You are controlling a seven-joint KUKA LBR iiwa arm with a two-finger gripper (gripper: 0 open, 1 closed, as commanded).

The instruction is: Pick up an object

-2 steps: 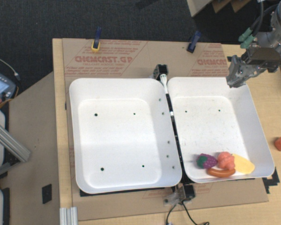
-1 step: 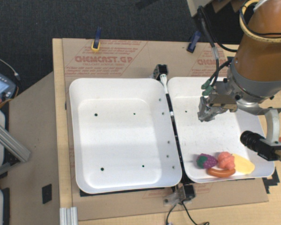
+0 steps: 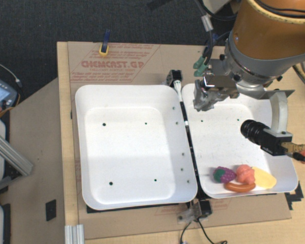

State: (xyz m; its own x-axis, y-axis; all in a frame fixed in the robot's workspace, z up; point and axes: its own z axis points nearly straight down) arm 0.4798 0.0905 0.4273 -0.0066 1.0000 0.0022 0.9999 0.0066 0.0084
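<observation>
Near right corner of right bin [image 3: 290, 184]: toy pile [image 3: 241, 178], purple, pink, orange, yellow bits touching. hand [image 3: 204, 101] hovers far end, grip state can't tell. Best bet: swing nearer, centre over pink piece, drop straight.

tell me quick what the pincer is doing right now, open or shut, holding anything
Pincer: above the far end of the right bin, with nothing seen held in it; open or shut cannot be told.
</observation>
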